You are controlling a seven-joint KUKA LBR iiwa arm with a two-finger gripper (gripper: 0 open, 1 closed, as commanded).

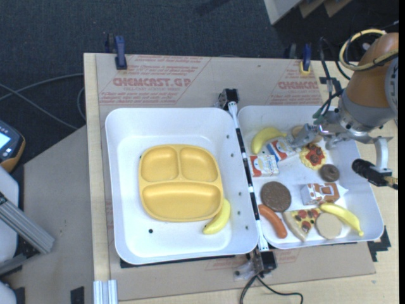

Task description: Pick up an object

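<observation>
The tool [308, 135] hangs low over the far part of the right bin [373, 223], among toy food near the tabletop's [190, 81] far right corner; whether it is open or grips anything, I cannot tell. Just beside it lie a banana [266, 137], a small carton [266, 162] and a pizza piece [312, 157]. In the left bin [120, 170] sit a yellow divided plate [180, 182] and another banana [218, 220]
</observation>
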